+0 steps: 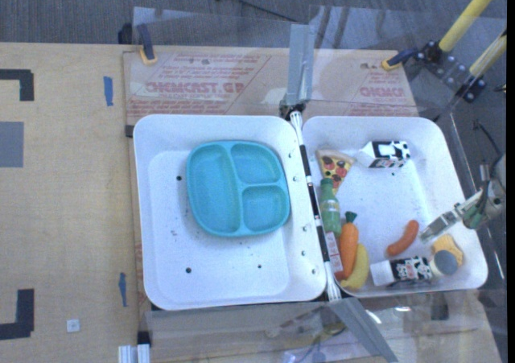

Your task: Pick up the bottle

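Lying lengthwise against the right bin's [430,132] left wall, the slim green bottle [330,205] has a paler label, just above the carrot [348,245]. Gripper [451,223] state: cannot tell.

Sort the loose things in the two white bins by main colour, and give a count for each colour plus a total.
Teal: 1, the divided plate
Green: 1, the bottle
Orange: 2, the carrot and the sausage
Yellow: 3, the banana, the pizza slice and the small cup
Black and white: 2, the far carton and the near carton
Total: 9
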Robot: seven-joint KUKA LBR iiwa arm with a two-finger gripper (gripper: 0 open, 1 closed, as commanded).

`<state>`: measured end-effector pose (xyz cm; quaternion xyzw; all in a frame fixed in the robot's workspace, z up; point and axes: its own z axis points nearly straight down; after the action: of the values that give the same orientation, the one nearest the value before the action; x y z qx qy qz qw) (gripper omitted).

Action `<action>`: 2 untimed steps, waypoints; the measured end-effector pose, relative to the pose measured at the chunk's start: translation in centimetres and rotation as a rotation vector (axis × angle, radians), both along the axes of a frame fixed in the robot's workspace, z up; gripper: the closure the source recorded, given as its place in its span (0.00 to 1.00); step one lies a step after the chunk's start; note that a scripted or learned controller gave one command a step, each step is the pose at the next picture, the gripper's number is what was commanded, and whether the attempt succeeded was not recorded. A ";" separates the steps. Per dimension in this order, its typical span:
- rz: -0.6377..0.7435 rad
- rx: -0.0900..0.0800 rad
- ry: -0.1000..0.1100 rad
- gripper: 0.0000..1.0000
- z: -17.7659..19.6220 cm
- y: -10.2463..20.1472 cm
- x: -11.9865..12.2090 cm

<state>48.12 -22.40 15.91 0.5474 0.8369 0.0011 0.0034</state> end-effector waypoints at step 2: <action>-0.084 0.003 0.005 1.00 -0.4 12.6 -0.1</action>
<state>48.02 -9.76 15.48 0.5820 0.8132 0.0008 0.0007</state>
